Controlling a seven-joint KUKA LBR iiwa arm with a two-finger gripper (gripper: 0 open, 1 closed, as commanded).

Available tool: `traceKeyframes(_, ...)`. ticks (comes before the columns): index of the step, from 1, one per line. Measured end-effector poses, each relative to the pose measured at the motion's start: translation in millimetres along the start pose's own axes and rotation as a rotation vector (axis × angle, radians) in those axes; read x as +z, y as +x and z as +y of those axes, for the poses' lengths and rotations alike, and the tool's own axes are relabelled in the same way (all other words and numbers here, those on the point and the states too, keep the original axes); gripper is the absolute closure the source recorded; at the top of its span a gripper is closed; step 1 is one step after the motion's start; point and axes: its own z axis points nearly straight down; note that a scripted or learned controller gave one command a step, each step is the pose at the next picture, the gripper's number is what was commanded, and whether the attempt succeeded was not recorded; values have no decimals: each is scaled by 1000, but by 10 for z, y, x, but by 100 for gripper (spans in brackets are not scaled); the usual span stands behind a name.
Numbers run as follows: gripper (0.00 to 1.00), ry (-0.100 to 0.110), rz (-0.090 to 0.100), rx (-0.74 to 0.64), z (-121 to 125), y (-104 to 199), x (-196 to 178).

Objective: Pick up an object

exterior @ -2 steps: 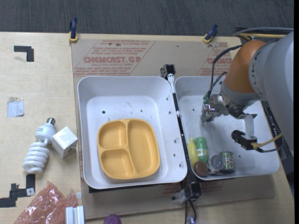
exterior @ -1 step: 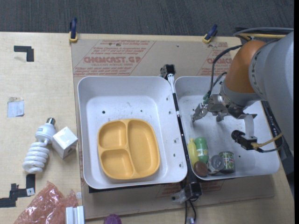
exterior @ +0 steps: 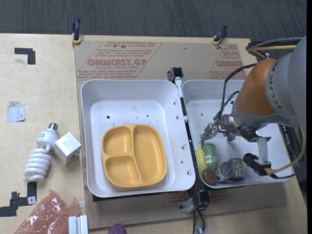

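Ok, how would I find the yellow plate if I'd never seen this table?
Look at the left white bin of the two. The yellow plate lies flat in its lower half. It is split into three sections, unlike the small green, yellow and brown things heaped in the right bin.

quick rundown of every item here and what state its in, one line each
gripper: low in the right bin, above the green object
green object: lying loose by the bin's left wall
yellow divided plate: flat in the left bin, compartments bare
spiral light bulb: lying on its side outside the bins
small white box: beside the bulb
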Motion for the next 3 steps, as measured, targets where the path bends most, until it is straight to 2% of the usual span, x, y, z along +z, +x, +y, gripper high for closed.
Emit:
traceKeyframes(1,100,-1,-1,-2,8,-4,-99)
traceKeyframes(2,100,-2,-1,-1,-127,-861,-3)
traceKeyframes(3,100,-2,-1,-3,245,-772,-6)
